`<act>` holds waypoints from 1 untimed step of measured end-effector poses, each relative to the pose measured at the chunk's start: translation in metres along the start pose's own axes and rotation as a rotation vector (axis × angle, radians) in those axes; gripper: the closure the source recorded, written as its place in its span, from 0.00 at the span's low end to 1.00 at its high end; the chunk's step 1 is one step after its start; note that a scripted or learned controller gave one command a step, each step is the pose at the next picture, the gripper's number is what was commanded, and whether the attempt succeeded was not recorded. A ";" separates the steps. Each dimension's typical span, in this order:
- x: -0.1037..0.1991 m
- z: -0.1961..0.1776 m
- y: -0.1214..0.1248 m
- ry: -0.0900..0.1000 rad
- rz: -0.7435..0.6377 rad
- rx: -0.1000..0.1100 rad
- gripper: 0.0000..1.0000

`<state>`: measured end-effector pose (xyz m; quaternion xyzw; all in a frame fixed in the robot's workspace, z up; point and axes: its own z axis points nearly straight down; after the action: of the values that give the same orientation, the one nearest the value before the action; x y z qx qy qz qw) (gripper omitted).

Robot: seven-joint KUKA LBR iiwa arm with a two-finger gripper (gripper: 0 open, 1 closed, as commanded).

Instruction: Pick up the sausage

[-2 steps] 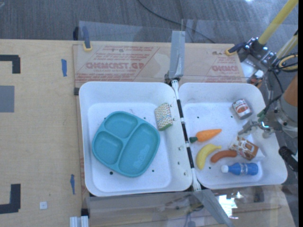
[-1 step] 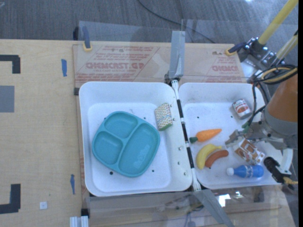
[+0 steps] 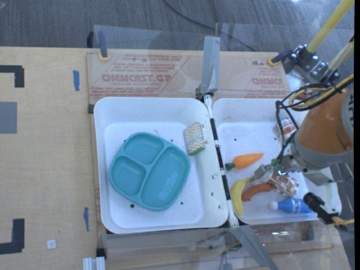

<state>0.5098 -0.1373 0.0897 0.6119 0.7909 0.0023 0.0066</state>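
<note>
The sausage (image 3: 257, 190) lies low in the right bin (image 3: 247, 114), a reddish-brown curve, and the tool (image 3: 269, 176) is right on top of its right end, reaching in from the frame's right. This looks like the closing-in step of the pick, with the lift not yet made. Whether the tool is open, closed or gripping anything, I cannot tell; the metal there is too cluttered to read. Tight quarters! A banana (image 3: 238, 197) curls just left of the sausage, touching or nearly so, and a carrot (image 3: 247, 161) sits just above. A blue bottle (image 3: 290, 206) lies just to the lower right, near the bin's bottom wall. The next move calls for a clean close across the sausage alone and a straight lift, since any sideways drag would likely shove the banana or bottle. Open room lies upward in the bin's top half. Further left, the other bin (image 3: 104, 151) holds a teal plate (image 3: 149, 171) and a sponge (image 3: 195, 138), well apart.
</note>
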 end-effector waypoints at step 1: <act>0.038 -0.001 -0.005 0.000 -0.015 0.000 0.00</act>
<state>0.4957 -0.1012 0.0899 0.6058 0.7956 0.0025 0.0066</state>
